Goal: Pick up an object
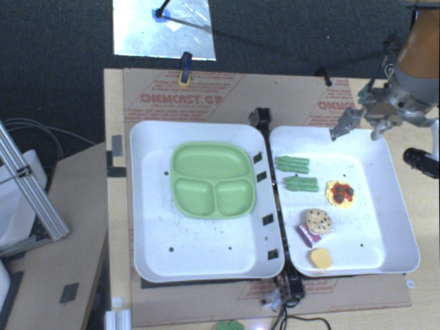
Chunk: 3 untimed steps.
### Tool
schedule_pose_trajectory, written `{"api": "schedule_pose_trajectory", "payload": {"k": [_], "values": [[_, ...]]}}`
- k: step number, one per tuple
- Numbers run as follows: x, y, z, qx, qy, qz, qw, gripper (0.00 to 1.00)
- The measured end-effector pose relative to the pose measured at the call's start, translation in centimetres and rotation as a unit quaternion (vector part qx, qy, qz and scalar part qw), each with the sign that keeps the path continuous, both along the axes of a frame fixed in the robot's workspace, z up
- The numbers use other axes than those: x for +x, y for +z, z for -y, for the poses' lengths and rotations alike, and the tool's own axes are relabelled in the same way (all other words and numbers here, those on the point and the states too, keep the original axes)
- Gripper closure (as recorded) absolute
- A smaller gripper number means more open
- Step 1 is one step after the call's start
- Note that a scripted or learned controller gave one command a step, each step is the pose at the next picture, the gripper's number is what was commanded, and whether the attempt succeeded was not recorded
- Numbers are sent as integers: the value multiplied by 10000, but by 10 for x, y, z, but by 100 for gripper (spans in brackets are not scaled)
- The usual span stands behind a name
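Two shallow white bins are seen side by side on the bench. The left bin (148, 253) holds a green divided plate (212, 180), lying flat near its middle, with one long compartment at the far side and two smaller ones nearer the camera.

The right bin (392, 218) holds the small toy food items. Two green bean-like pieces are laid near the bin's left wall: the upper green piece (293, 163) and the lower green piece (302, 183), just beside each other, roughly parallel. A small pizza-like round (340, 194) with red topping is placed to their right, apart from them. Below, a cookie (318, 221) is seen touching or overlapping a purple block (306, 235). A yellow piece (320, 258) lies near the front wall, just below those two.

The gripper (361, 126) is positioned over the far right corner of the right bin, above the rim, well apart from all items. Its two fingers are spread apart, with nothing between them. The grey arm with its orange band (419, 50) enters from the right.

A shiny sheet (163, 19) is seen on the dark floor beyond the bench.
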<state>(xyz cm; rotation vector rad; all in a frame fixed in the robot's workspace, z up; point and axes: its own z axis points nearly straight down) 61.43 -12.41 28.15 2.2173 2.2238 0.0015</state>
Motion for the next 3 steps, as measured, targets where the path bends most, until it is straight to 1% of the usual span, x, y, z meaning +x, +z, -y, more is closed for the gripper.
{"api": "schedule_pose_trajectory", "payload": {"k": [1, 2, 3], "values": [[-25, -125, 63, 0, -39, -47, 10000, 0], [-39, -201, 68, 6, -15, -26, 10000, 0], [-35, -183, 70, -19, -14, 44, 10000, 100]]}}
